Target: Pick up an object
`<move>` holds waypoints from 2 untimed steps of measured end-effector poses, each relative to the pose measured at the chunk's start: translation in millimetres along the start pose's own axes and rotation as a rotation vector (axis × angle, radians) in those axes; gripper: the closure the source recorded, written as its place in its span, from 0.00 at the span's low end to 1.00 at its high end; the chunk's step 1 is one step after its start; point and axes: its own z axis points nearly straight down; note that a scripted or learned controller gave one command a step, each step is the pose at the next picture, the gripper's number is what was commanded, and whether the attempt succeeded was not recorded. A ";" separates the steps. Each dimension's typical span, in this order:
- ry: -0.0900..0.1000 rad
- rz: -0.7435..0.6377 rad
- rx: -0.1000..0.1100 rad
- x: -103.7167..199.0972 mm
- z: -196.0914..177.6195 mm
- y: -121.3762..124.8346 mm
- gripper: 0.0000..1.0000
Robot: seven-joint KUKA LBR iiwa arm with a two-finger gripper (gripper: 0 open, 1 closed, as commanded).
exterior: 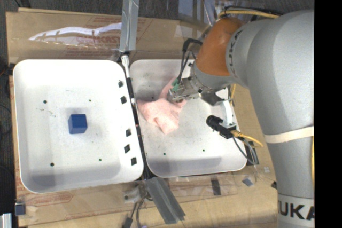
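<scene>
A pale pink, soft-looking cloth is lying crumpled on the floor of the right bin, in its left half close to the divider between the two bins, with one bunched end pointing down toward the bin's middle and a thinner pink edge reaching up and to the right. The gripper is sitting low over that upper right edge of the cloth, its metal tip appearing to touch or nearly touch the pink material, though whether it is parted, closed or pinching any cloth cannot be told from this slanted angle. Above it, the orange band of the wrist is showing, and the thick grey arm is reaching in from the right and covering the right bin's far right side. A black cable fitting with a yellow lead is hanging beside the wrist over the bin floor. In the left bin, well apart from the cloth and the gripper, a small blue cube is resting alone near the middle. Both bins are sitting side by side on a brown cardboard-covered bench.
</scene>
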 end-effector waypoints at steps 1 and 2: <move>0.000 0.000 0.000 0.0 0.0 0.0 0.00; 0.000 0.000 0.000 0.0 0.0 0.0 0.00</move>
